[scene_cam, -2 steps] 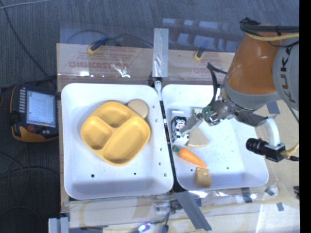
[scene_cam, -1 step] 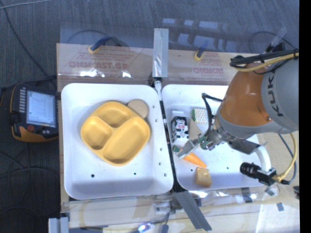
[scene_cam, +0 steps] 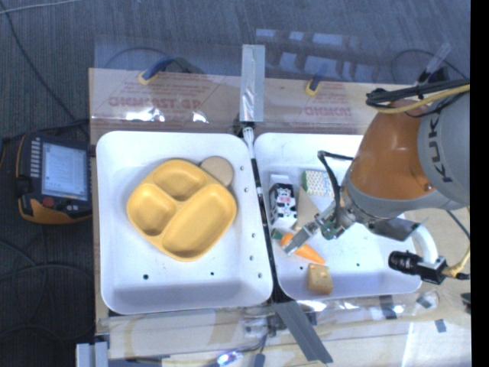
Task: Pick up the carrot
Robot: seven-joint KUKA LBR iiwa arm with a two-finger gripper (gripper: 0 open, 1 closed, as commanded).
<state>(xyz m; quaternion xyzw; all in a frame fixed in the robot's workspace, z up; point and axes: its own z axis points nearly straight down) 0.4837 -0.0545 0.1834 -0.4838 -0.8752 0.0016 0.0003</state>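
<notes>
I've got the gripper (scene_cam: 299, 235) low over the carrot (scene_cam: 304, 251) in the right bin (scene_cam: 367, 281); I cannot tell its fingers' spread.

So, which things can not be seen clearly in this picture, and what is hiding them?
- Gripper fingers: too small and blurred in the camera view to tell open from shut, or whether they touch the carrot.
- Right bin: its right part is covered by the arm.
- Round tan object: partly hidden behind the yellow divided plate; I cannot identify it.
- Small printed item: label too small to read.
</notes>
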